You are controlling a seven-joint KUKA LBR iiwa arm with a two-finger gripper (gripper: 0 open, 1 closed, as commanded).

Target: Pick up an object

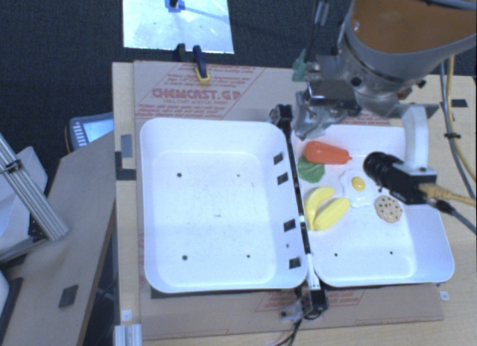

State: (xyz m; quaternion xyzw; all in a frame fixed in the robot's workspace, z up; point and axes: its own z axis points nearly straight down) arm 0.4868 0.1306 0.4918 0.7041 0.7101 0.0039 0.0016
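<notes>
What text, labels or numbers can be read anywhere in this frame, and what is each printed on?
"CHEMCAST GP": red print on the brown board behind the left bin.
A smaller red line under it: too blurred to read.
Faint red print on the board's front edge below the bins: unreadable.
No legible text on the bins, the toy food or the arm.

My two bins [216, 210] looked like smooth, glossy white plastic, resting on a matt brown cardboard sheet [197, 92]. The carrot [326, 153] and bananas [326, 208] had a shiny plastic sheen, and the plate [177, 9] behind looked like brushed metal.
</notes>
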